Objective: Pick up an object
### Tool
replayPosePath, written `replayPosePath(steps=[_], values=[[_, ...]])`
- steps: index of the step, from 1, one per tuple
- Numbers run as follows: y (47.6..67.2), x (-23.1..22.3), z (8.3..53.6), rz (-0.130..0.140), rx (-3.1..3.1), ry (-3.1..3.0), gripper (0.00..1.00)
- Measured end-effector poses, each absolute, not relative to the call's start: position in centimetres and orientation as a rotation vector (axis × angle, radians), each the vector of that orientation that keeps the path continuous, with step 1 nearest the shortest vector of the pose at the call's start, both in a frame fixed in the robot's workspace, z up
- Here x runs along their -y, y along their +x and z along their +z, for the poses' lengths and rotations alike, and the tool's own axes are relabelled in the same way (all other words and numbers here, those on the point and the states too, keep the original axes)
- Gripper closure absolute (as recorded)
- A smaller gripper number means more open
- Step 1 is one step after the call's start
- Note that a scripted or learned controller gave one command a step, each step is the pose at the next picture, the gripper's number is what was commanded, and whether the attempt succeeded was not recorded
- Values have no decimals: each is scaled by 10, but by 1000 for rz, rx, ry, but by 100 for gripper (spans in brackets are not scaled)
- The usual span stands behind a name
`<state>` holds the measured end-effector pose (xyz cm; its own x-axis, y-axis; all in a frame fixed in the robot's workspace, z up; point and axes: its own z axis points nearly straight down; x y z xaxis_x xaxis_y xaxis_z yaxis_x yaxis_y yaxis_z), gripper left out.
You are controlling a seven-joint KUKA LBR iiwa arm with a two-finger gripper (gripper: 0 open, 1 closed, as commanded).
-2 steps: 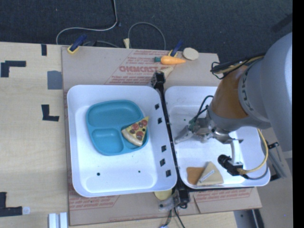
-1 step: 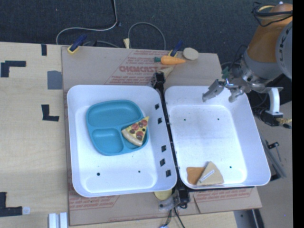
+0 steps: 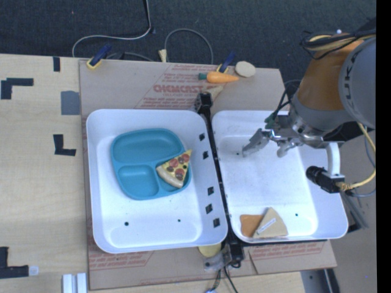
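Bins (image 3: 98, 224) on cardboard-covered bench (image 3: 177, 87)

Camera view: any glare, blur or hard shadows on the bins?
Camera view: lighting even and soft, only faint shadows inside the right bin; mild sheen on its floor under the gripper, nothing blown out; pizza slice on the blue tray reads sharp; the arm's near end looks slightly soft.

One fixed overhead camera — slanted down on both bins (image 3: 95, 163).
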<state>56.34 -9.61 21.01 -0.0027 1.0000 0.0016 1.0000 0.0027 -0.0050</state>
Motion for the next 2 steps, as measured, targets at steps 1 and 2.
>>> replayPosePath(steps=[1,2], values=[[541,98,81,1,2224,-2226,0],[641,177,87,-5,2230,-2229,0]])
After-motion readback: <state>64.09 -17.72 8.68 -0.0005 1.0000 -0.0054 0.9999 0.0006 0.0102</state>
